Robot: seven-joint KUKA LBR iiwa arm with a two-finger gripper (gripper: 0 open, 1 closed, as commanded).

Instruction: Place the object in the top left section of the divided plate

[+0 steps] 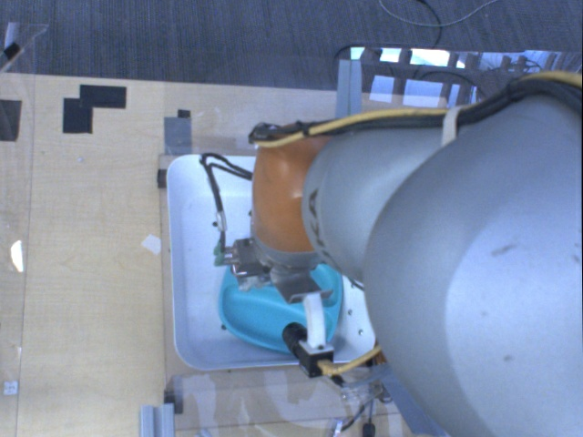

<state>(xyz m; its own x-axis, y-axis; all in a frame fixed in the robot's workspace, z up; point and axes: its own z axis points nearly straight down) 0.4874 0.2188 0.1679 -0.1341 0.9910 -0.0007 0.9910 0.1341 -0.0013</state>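
The light blue divided plate (250,315) lies in the white bin (187,244), toward its near side. The arm's wrist, with its orange band, hangs straight over the plate and covers most of it. My gripper (273,285) sits below the wrist, low above the plate's middle; the wrist hides what lies beneath it. The plate's sections and any object on them are covered by the arm.
The big grey arm body fills the right half of the view and hides the second bin. Black cables run down the wrist at the bin's far left. Bare wooden bench (82,244) stretches to the left, with black marks at the far left.
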